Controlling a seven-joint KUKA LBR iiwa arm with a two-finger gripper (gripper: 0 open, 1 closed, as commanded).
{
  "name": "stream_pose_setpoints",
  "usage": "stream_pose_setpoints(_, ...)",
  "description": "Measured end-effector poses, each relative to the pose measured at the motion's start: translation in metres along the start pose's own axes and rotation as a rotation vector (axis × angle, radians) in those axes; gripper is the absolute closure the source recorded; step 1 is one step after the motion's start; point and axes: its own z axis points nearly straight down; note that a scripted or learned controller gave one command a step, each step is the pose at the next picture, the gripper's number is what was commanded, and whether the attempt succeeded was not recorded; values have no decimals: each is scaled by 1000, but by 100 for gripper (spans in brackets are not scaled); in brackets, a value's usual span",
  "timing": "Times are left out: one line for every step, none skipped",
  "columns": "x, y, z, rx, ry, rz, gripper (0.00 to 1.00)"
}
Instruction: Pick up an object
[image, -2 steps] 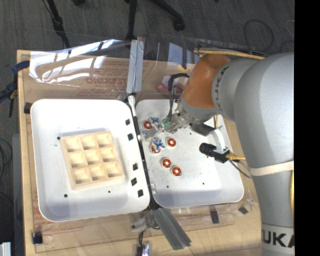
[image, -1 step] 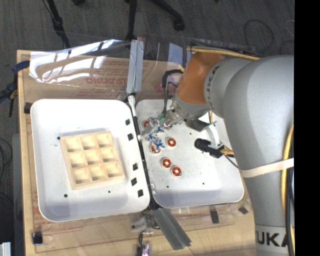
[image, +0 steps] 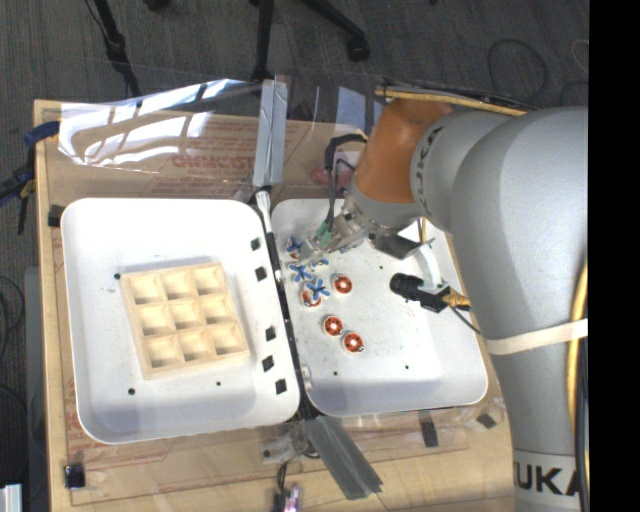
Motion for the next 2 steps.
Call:
stream_pose_setpoints(48, 42, -89, -2, 5, 109, 100)
stream_pose_setpoints(48, 41, -89, -1, 5, 110, 0)
